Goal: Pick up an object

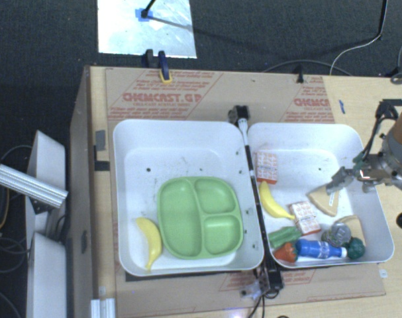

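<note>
Reaching in from the right edge of the camera view, I hang my jaws [338, 181] over the right bin [300, 140], just above a tan wedge [323, 201] near its right wall — whether they stand apart or together I cannot tell. Below me the bin's lower corner is crowded: a yellow banana [274, 205], two small red-and-white boxes [266, 166], a green piece [284, 235], a blue bottle [321, 249] and a grey lump [336, 234]. The left bin [181, 138] holds a green divided plate [201, 217] with another banana [150, 241] beside it — both bins rest on the surface [207, 91].
</note>
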Controlling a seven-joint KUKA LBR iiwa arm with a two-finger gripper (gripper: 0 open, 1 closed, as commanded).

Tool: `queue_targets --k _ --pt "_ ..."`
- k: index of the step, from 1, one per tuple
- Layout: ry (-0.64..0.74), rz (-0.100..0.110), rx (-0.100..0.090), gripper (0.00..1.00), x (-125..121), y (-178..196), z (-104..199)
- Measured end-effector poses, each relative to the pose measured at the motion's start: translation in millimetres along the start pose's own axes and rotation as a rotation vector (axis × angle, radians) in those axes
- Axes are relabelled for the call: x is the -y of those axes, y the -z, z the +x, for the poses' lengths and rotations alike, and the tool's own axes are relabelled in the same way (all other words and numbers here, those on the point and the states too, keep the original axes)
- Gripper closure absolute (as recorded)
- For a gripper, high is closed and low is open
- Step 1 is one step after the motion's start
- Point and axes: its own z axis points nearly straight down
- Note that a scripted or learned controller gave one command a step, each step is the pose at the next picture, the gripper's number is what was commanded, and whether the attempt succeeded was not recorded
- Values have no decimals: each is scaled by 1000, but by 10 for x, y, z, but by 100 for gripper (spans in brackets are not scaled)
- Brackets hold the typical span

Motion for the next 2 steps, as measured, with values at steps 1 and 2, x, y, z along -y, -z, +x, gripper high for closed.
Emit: queue_targets --k 1,2 --pt "3 1 -2 0 7 -514 825" --pt "0 -1 1 0 -310 -401 -120"
